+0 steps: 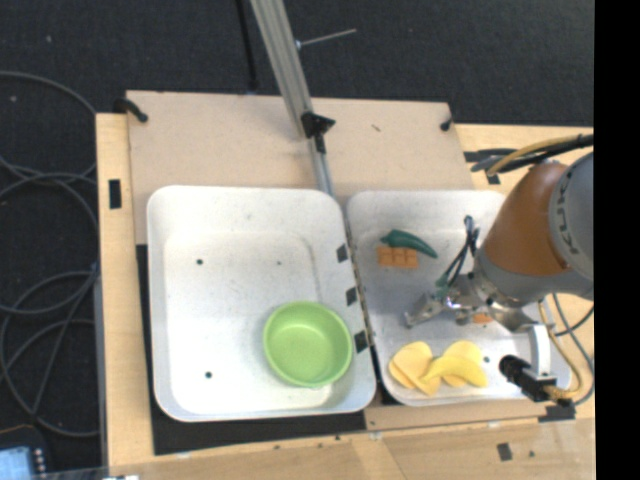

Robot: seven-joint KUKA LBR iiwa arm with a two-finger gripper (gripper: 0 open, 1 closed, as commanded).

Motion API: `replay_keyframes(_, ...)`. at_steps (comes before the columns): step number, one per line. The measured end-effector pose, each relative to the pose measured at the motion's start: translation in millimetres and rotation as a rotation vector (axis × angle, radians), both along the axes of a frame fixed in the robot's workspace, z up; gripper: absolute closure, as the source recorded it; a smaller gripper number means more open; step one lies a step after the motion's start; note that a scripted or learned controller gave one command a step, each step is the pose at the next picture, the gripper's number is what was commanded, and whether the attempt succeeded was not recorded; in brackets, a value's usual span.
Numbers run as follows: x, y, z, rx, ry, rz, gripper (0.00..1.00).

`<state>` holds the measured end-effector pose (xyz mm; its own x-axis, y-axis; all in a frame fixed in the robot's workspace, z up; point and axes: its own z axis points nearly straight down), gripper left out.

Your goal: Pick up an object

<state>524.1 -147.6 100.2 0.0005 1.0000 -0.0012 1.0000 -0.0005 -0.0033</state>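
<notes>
yellow cloth-like object [438, 366] lying at the right bin's [372, 268] near edge; i'm watching the gripper [428, 311] hanging just above it, toward the bin's middle. can't tell its grip state. orange block [397, 257] and green piece [410, 241] sitting farther back; green bowl [307, 343] sitting in the left bin [200, 228]

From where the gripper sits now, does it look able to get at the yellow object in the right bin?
Probably yes. The gripper hangs in the right bin just above the yellow object, and nothing lies between them.
</notes>
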Motion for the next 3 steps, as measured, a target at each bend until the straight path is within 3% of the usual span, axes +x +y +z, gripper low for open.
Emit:
replay_keyframes(1, 2.0, -0.7, 13.7, 0.001, -0.008, -0.007, 1.0)
replay_keyframes(3, 5.5, -3.2, 121.4, -0.001, -0.012, 0.004, 1.0)
